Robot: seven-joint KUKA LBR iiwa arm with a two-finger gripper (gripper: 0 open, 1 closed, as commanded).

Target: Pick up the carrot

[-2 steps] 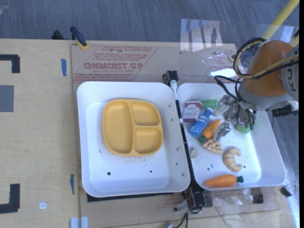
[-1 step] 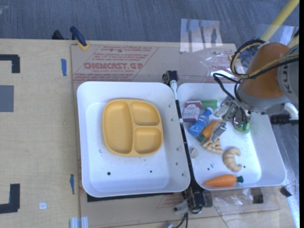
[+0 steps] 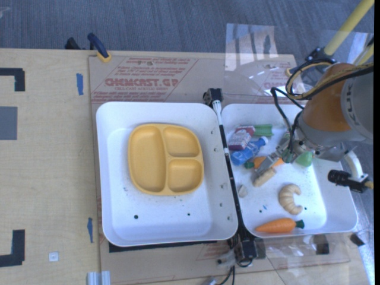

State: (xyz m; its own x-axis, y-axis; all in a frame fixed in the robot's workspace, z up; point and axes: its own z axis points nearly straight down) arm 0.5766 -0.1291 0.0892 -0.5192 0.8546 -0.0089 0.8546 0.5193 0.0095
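Note:
The carrot (image 3: 276, 225) is orange with a green tip and lies flat along the front edge of the right bin (image 3: 338, 209). My gripper (image 3: 280, 158) hangs over the middle of that bin, among a cluster of small items, well behind the carrot. A croissant (image 3: 290, 198) lies between the gripper and the carrot. The arm's orange band (image 3: 323, 108) and grey wrist cover the bin's back right part.
The left bin (image 3: 119, 212) holds a yellow divided plate (image 3: 165, 158). Near the gripper lie a blue item (image 3: 245, 154), a red and white packet (image 3: 240, 139), a green piece (image 3: 263, 130) and a beige stick (image 3: 265, 177). Black clamps sit between the bins.

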